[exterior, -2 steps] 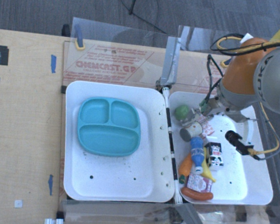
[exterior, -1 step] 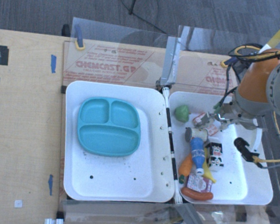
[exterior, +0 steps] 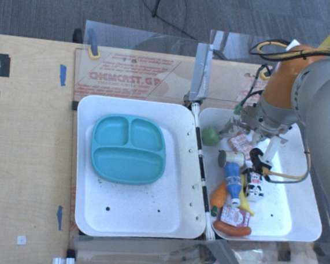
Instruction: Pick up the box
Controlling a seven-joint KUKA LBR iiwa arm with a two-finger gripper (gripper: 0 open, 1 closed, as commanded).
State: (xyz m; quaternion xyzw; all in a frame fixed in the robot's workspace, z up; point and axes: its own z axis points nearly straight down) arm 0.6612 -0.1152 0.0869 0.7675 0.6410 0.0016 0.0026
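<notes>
A small red-and-white box (exterior: 239, 143) lies in the upper left part of the right bin (exterior: 295, 222). My gripper (exterior: 247, 129) hangs right over it at the end of the grey arm with the orange band, its tip at or just above the box's far edge. The wrist hides part of the box, so contact cannot be judged.
Near the box lie a green ball (exterior: 210, 136), a blue bottle (exterior: 232, 180), an orange carrot (exterior: 219, 195), a yellow banana (exterior: 245, 207), a black-and-white toy (exterior: 256, 190) and a red sausage (exterior: 232, 228). A teal divided plate (exterior: 128, 149) sits in the left bin (exterior: 145, 219).
</notes>
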